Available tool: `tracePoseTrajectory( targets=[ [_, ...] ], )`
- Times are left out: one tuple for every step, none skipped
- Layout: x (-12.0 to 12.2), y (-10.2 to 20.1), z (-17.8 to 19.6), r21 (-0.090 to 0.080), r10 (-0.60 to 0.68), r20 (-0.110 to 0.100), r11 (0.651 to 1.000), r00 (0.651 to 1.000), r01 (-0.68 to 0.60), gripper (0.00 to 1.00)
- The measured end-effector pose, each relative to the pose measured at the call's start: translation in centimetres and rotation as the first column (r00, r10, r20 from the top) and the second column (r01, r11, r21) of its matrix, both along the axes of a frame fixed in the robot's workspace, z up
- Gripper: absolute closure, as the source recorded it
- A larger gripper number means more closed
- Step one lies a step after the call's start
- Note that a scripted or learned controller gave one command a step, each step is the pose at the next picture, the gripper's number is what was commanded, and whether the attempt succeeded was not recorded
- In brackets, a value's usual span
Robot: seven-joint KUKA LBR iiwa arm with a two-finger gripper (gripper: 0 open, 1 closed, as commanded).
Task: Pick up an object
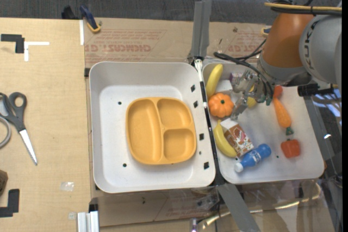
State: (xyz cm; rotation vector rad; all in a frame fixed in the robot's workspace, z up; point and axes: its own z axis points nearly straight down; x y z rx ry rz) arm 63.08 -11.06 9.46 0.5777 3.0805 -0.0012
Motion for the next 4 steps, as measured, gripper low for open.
tracePoseTrajectory(
  targets=[
    [-7.8, -0.2, -0.2, 0.001, -0.059, -0.005, 0.998, 0.998, 0.059, 0.00],
    [-1.5, 0.2, -0.1, 0.001, -0.241, -0.002, 0.970, 0.970, 0.241, 0.00],
    [-0.5, 1.7, -0.4, -0.004, -0.473, -0.015, 0.881, 0.881, 0.473, 0.00],
    [0.5, 0.8, -0.5, -0.007, -0.671, -0.016, 0.741, 0.741, 0.671, 0.00]
  ],
)
